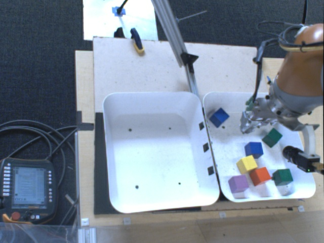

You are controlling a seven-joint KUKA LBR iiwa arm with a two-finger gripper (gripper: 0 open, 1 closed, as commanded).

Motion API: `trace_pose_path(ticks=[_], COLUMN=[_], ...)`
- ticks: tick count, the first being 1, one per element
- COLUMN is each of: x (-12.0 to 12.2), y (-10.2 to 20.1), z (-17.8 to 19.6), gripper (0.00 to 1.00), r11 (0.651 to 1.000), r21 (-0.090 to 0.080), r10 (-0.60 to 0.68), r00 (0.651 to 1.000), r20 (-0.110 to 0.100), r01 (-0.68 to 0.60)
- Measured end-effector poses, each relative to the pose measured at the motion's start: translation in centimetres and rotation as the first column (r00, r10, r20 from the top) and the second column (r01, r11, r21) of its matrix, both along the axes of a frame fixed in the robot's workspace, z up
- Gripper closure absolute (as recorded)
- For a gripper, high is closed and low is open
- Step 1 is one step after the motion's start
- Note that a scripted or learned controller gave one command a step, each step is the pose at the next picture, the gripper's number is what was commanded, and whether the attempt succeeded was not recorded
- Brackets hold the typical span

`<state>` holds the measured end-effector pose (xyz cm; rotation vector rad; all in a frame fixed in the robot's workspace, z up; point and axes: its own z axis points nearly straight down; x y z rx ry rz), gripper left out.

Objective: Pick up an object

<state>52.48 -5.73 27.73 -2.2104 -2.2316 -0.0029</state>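
Your gripper (249, 123) hangs over the right bin (225, 186) near its far edge; whether it is clenched or released, you cannot tell. A blue cube (219, 117) lies just beside it, toward the bin's far left corner, apart.

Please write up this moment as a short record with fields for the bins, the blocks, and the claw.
left bin: white, shallow, no blocks in it
right bin: white, holds all seven blocks
blocks: two blue, two green, yellow, orange, purple
claw: low over the right bin, between the upper blue block and the upper green block
grasp: no block seen in the claw
bench extras: handheld control pad at far left
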Motion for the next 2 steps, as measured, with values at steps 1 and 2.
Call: trace_pose_path(ticks=[1,2], x=[-0.8,-0.2], y=[5.4,10.5], z=[-0.6,-0.7], gripper=[1.0,1.0], r11=[1.0,1.0], r21=[0.001,0.0], r10=[0.001,0.002], r00=[1.0,1.0], r20=[0.0,0.001], r01=[-0.001,-0.002])
